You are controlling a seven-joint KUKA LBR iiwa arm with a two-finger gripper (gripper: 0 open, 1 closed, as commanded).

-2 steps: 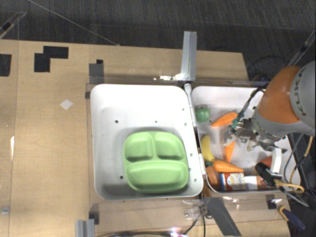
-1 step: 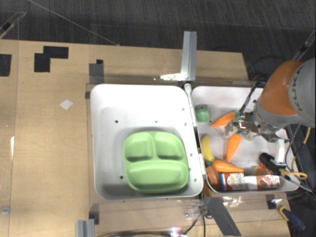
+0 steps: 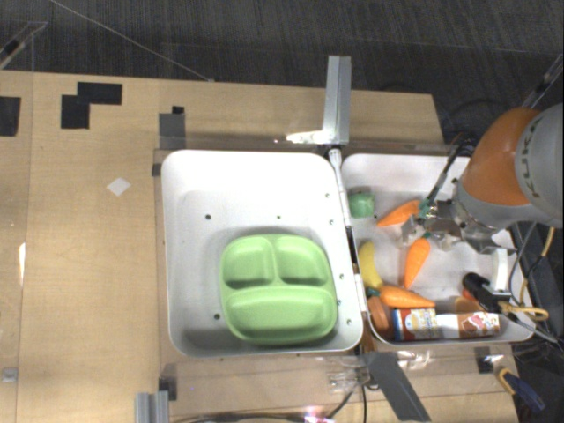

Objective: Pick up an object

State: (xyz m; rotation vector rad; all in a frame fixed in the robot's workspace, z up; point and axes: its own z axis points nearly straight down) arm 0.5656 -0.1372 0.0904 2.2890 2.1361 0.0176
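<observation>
Carrots, three of them, lay in the right bin. One carrot sat near the bin's middle, long axis slanted, thick end up-right toward the gripper and tip down-left. A second carrot lay just below the gripper, long axis steeply tilted, thick end at top, tip pointing down and slightly left. A third carrot lay lower, roughly horizontal, tapering to the right. The gripper sat low in the bin between the thick ends of the first two carrots, close to both; whether its fingers were apart or closed could not be told from this angle, and no carrot was seen clamped between them. The arm, with its orange band, reached in from the right. Other contents of the right bin: a small green object near the left wall, a yellow banana-like piece along the same wall, and a bottle lying on its side along the near wall, long axis horizontal. The left bin held a green divided plate, resting flat toward the near side.
</observation>
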